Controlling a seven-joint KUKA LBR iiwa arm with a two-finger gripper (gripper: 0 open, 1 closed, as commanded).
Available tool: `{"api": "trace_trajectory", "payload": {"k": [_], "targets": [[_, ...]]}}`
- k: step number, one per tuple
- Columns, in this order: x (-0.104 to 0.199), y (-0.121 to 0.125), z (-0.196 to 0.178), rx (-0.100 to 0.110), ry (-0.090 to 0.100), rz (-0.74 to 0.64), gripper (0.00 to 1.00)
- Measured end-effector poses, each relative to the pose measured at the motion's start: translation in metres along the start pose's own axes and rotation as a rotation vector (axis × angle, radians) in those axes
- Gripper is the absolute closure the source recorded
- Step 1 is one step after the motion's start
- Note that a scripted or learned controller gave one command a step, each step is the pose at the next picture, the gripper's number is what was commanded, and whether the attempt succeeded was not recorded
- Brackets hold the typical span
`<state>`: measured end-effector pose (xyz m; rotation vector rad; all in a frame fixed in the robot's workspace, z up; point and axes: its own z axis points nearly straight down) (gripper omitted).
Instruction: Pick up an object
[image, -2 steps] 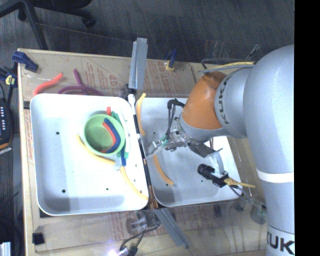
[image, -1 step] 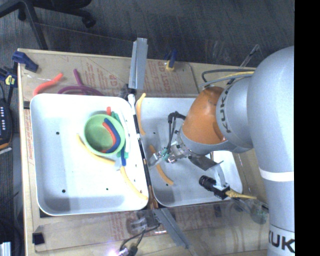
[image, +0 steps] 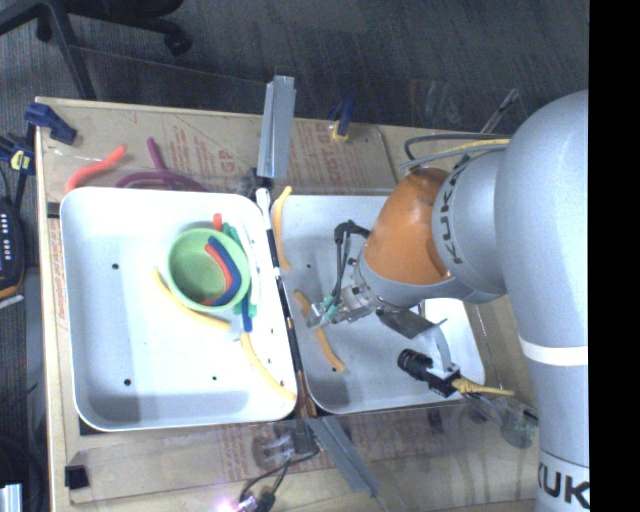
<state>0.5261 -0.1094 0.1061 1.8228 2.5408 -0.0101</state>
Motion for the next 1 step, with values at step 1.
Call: {"api": "trace_trajectory", "payload": {"k": [1], "targets": [[-0.0030, 0.1011, -0.0854, 0.008, 0.016, 0.367, 1.00]]}}
